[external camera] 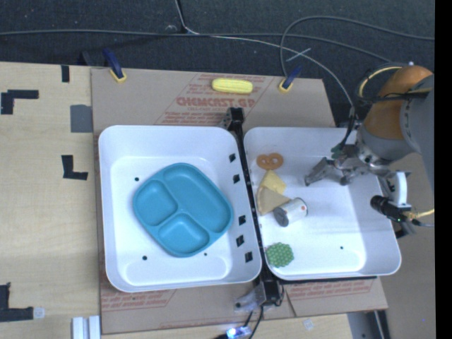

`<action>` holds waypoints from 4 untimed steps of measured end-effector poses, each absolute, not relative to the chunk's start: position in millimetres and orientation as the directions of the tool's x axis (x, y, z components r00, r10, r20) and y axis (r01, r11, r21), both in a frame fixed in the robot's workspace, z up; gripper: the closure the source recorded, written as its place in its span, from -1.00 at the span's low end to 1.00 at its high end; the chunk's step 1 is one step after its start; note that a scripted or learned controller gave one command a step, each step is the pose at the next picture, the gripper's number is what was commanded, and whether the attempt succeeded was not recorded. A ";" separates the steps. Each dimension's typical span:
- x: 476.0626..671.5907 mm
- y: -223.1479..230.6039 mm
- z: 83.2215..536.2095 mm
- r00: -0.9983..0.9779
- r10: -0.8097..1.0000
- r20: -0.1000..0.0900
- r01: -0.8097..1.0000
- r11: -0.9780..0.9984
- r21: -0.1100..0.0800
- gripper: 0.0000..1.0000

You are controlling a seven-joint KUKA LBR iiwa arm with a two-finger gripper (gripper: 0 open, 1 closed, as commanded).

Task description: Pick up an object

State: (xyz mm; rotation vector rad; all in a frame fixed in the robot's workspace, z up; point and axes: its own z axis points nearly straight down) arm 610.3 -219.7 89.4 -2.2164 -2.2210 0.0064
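Nearest the camera in the right bin (367, 260) sits a green ball (280, 254), then a small grey-and-white cylinder (291, 211) touching a yellow wedge (270, 193), w/ a pretzel (269, 162) behind. Left bin (116, 189) holds a blue divided tray (182, 208). Gripper (321, 173) hangs over the right bin, fingers spread wide, nothing betw. them; yellow banana (232, 85) lies beyond on cardboard.

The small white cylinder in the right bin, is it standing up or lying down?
Lying down. The white cylinder rests on its side on the right bin floor, its long axis horizontal, beside the yellow wedge.
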 end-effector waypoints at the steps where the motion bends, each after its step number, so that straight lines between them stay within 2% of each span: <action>1: 611.8 -219.4 102.9 -0.003 1.000 -0.001 1.000 0.003 -0.001 1.00; 2: 606.2 -223.3 163.3 0.000 1.000 -0.002 1.000 0.000 0.004 1.00; 3: 614.1 -215.4 215.6 -0.002 1.000 -0.001 1.000 0.002 0.002 1.00; 4: 614.4 -215.0 219.8 -0.001 1.000 -0.001 1.000 0.001 0.000 1.00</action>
